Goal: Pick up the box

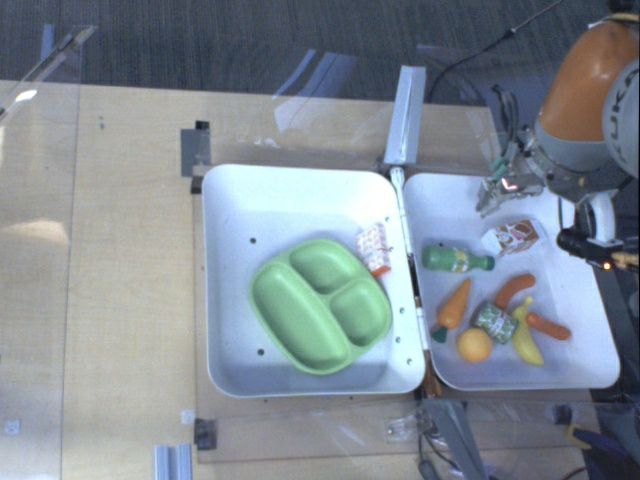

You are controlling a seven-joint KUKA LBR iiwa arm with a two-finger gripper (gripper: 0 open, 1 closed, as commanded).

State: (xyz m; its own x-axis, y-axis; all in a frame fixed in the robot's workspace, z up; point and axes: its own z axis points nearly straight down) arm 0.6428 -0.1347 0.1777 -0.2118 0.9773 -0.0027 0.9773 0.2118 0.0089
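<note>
A small brown-and-white box [512, 236] lies tilted in the upper part of the right bin [600, 368]. A second small box, red and white [373, 247], lies in the left bin [230, 268] against its right wall, beside a green divided plate [320, 305]. My gripper [497, 194] hangs over the right bin's upper edge, just above and a little left of the brown-and-white box, apart from it. The grey arm with its orange band [590, 78] comes in from the upper right.
The right bin also holds a green bottle [455, 259], a carrot [453, 304], an orange [475, 345], a green can [495, 322], a banana [525, 333] and two red sausages [514, 289]. A metal divider post [405, 118] stands behind the bins.
</note>
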